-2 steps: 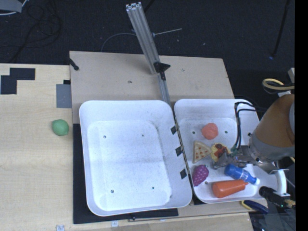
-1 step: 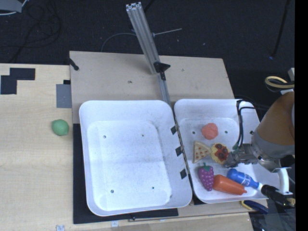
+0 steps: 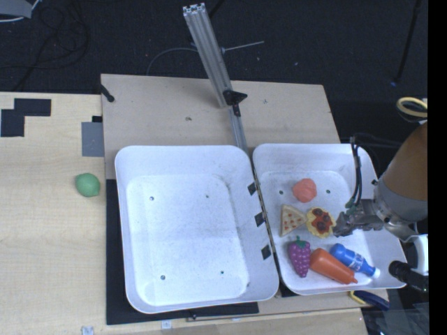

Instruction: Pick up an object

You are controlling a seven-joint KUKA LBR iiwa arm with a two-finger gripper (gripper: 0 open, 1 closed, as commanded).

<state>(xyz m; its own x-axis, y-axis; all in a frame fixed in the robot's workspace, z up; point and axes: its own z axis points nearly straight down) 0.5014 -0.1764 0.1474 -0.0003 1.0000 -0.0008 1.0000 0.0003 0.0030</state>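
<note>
Carrot (image 3: 333, 266): orange, lying at a slant along the near wall of the right bin, its thick end touching the grapes and its tip running under the bottle.
Bottle (image 3: 353, 259): blue with a white cap end, lying just behind the carrot and pointing toward the near right corner.
Grapes (image 3: 299, 255): purple bunch with a green stem, near the bin's left wall, just in front of the pizza slice.
Pizza slice (image 3: 292, 220): tan wedge, flat on the floor, between the grapes and the tomato.
Tomato (image 3: 304, 190): reddish-orange round piece, farthest back of the group, apart from the rest.
Tart (image 3: 320, 222): small yellow round with red topping, just right of the pizza slice and right beside the gripper.
Gripper (image 3: 346, 223): dark, low over the bin floor, at the tart's right edge; cannot tell how its fingers stand, nor whether anything is held.
Arm (image 3: 408, 176): grey with an orange band, reaching in over the right wall.
Right bin (image 3: 307, 155): white, holds all six toys.
Left bin (image 3: 181, 236): white, touching the right bin along black clips.
Green ball (image 3: 88, 185): on the wooden bench, well left of both bins.
Metal rail (image 3: 209, 51): slants up behind the bins.
</note>
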